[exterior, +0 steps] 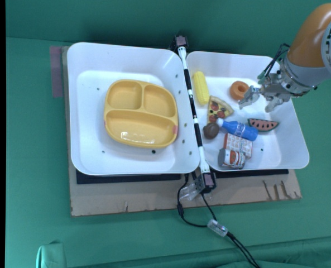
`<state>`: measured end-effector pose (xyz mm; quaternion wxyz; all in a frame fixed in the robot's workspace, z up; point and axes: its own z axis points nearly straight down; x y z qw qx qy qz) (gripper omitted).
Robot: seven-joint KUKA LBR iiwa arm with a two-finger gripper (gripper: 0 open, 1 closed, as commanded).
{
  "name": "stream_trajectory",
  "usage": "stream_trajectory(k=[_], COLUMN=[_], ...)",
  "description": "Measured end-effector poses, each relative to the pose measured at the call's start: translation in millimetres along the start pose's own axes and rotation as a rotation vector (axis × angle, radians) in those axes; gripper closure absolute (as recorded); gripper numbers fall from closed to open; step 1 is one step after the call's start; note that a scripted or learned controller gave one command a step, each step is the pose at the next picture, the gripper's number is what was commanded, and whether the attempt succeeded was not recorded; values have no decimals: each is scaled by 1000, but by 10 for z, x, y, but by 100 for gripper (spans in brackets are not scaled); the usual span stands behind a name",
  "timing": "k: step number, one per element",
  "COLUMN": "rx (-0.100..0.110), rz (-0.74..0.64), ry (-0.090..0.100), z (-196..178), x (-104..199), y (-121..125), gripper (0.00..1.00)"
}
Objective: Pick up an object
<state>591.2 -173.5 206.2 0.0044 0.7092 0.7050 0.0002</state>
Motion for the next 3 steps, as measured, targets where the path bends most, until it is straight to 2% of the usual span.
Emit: stream_trajectory(k=[1,2,3], rx=[-10,-26,-6], rz=[-3,1,-2], ry=[0,-7,4], z=[191,10,-793], x=[466,439,1043], y=[756,788,176], gripper=[0,100,100])
